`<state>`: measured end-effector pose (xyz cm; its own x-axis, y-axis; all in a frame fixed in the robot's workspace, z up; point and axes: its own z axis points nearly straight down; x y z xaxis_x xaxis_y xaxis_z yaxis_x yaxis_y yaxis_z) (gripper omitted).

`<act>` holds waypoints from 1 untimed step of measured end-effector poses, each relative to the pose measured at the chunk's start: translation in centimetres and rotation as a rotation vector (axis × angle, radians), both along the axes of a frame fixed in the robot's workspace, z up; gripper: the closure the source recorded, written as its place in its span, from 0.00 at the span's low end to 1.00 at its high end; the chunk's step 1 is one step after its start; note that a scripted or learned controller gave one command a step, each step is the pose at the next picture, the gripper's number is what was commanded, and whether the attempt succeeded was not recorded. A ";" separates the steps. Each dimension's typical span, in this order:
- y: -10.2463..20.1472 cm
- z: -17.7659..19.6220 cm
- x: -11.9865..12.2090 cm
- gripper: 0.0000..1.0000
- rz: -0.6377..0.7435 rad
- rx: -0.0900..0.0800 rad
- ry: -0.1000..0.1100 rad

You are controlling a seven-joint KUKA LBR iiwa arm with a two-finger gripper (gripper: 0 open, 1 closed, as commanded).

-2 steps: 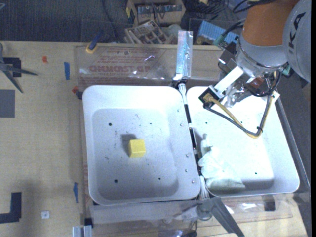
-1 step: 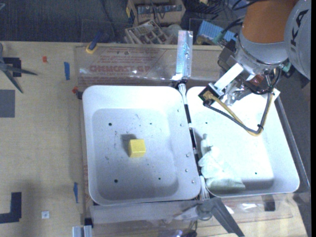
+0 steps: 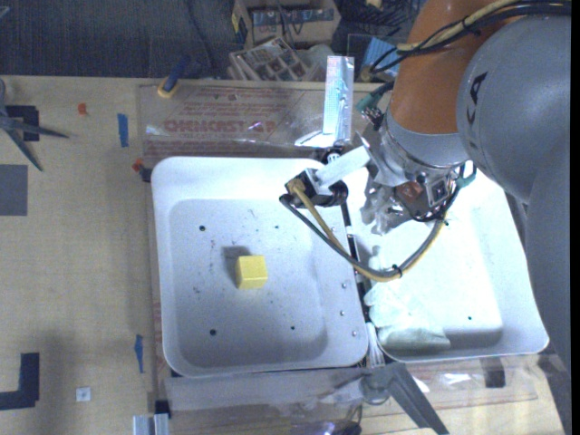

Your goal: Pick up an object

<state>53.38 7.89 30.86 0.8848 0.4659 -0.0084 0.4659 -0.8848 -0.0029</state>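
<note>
so small yellow foam cube (image 3: 252, 271) alone mid-left in left white plastic bin (image 3: 181, 188), easy pick; tool (image 3: 381, 217) above divider at centre-right, grip state unclear.

The grey arm (image 3: 507, 89) reaches in from the right, orange band above the wrist, gripper (image 3: 381, 216) pointing downward below it.
</note>
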 end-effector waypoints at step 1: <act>-0.8 -4.3 3.7 1.00 -0.037 0.000 0.000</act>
